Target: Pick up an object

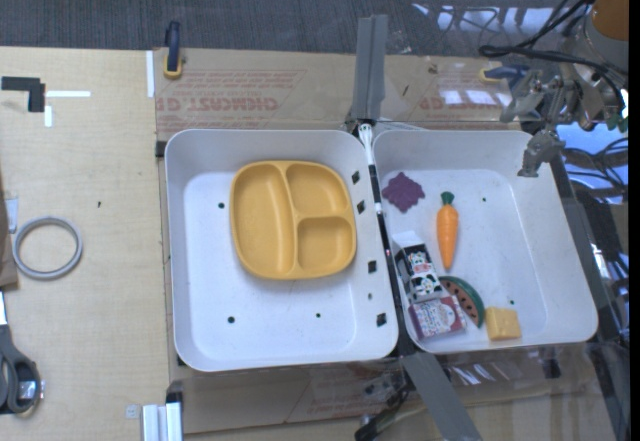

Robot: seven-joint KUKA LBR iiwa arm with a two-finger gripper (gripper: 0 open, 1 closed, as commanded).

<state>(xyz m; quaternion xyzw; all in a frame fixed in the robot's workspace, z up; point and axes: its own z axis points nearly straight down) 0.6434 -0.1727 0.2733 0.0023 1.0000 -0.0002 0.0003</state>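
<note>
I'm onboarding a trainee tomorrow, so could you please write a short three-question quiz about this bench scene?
1. True or false: the yellow divided plate lies in the left bin.
2. Which toy lies nearest the right bin's front right corner? A) carrot B) cheese wedge C) purple grapes
3. Fill in: the gripper hovers over the right bin's ___ right corner.

Key: 1 true; 2 B; 3 back.

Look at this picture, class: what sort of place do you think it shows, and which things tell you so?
Most likely a robotics lab bench set up for grasping trials. Two white bins sit side by side, one holding a yellow divided plate, the other a toy carrot and other toy foods, and a gripper trailing cables hangs over the right bin.
</note>
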